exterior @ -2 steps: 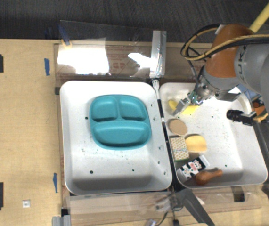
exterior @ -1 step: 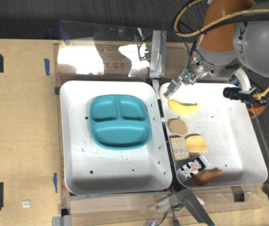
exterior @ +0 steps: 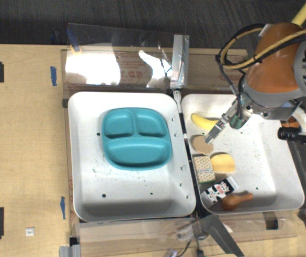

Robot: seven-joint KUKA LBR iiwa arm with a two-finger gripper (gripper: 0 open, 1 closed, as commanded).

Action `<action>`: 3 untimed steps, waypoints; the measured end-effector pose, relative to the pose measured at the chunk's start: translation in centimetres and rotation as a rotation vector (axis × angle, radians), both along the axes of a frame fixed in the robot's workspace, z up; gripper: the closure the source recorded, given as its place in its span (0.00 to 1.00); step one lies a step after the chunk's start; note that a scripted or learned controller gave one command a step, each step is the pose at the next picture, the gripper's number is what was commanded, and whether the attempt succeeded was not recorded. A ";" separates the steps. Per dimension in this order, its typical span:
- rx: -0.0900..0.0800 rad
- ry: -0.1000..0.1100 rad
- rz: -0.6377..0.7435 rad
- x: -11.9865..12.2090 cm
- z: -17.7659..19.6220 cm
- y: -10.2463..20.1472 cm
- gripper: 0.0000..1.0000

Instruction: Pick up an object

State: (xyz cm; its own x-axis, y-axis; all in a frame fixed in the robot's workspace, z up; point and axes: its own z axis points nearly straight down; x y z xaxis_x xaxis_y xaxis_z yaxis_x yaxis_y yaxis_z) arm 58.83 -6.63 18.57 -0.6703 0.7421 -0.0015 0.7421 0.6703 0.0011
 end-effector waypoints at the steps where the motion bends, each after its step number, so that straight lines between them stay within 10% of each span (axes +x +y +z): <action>1: 0.002 -0.006 0.001 0.2 1.1 0.2 1.00; 2: 0.000 -0.003 0.143 3.5 0.0 3.0 1.00; 3: 0.000 -0.004 0.143 3.5 0.0 3.0 0.00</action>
